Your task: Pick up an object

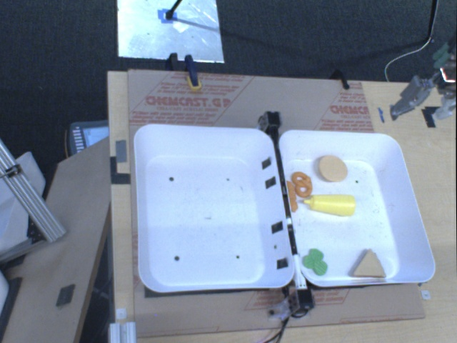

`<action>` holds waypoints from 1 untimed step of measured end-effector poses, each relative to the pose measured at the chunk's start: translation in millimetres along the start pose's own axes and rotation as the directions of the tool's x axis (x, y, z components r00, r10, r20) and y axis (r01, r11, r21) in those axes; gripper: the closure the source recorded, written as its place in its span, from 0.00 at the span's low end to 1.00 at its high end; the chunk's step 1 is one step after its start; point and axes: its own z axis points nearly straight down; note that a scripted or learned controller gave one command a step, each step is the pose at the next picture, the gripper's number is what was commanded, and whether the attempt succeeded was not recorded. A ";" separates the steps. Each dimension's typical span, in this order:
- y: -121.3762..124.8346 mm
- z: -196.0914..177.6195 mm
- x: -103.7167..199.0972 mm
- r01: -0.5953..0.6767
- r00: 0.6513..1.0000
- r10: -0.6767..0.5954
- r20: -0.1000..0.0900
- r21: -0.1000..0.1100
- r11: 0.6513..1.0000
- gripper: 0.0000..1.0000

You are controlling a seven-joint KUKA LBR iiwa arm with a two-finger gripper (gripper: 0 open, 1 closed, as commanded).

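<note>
**Five objects sitting in the right-hand bin, gripper parked at the far right edge**

Going left to right. Upper left of the frame: a shiny metal sheet (170, 20) is lying on the dark floor, catching glare. At the left edge an aluminium rail (27, 195) is leaning across a tan side table (71, 256). The left bin (207, 206) is sitting in the centre-left of the frame on a cardboard sheet (250, 95) (printed red lettering, partly readable).

The right bin (400, 213) is lying just beside it, the two touching along a clipped seam at frame centre. Inside it, near the seam, an orange pretzel (300, 185) is resting right by the nozzle end of a yellow bottle (333, 205), which is lying on its side pointing left. Above them a round tan disc (332, 168) is lying flat. Lower down, a green clover-like piece (315, 261) is sitting close to the seam, and a tan wedge (368, 265) is lying to its right near the bottom wall, apart from it.

At the upper right edge the gripper (420, 95) is hanging outside the bins, well apart from every object; cannot tell whether it is open or closed (too small and cut by the frame edge). Nothing is showing between its tips.
</note>
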 end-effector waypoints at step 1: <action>-21.3 -91.0 -52.2 -0.001 1.000 0.001 0.003 -0.005 1.000 0.00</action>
